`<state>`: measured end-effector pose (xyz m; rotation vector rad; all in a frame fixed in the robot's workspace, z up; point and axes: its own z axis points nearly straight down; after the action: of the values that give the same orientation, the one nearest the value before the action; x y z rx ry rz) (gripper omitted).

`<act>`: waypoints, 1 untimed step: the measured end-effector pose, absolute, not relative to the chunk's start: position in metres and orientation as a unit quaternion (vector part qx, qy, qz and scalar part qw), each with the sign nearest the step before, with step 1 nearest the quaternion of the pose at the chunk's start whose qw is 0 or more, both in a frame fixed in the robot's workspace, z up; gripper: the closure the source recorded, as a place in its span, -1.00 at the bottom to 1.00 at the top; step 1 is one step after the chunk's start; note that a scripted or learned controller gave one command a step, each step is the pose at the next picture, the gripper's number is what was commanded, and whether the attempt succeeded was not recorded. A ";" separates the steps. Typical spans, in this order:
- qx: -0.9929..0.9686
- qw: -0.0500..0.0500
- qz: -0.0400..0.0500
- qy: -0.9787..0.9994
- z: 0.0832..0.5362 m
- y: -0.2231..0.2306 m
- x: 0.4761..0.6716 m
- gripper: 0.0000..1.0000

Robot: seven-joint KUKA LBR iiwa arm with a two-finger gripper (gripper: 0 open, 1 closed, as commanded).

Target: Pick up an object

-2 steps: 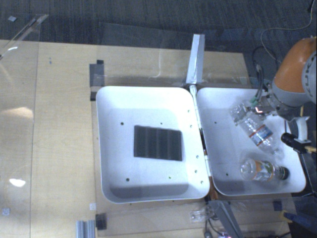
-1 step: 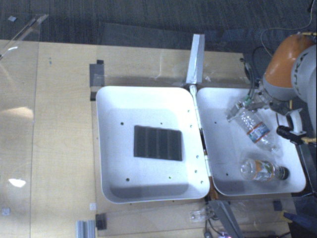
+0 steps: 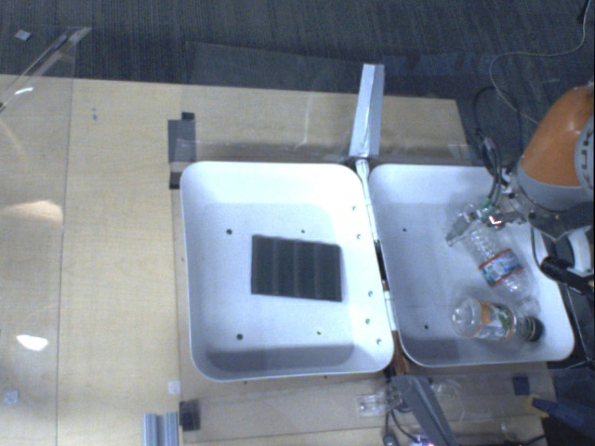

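The arm enters at the frame's right edge, above the right bin. Its claw sits at the top of a clear bottle lying in that bin; whether it is spread or pinching cannot be told. A second bottle lies just below. A dark ribbed pad rests in the left bin, on the tan surface.

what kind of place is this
Probably a robotics lab bench set up for grasping trials: two shallow white bins, plastic bottles in the right one, and a grey and orange robot arm reaching in.
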<state>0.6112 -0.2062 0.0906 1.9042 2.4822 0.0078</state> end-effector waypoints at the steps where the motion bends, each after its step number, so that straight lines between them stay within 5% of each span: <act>1: 0.601 0.007 0.002 0.799 0.090 -0.206 0.616 -1.00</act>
<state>0.6161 -0.2057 0.0904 1.8814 2.4996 0.0077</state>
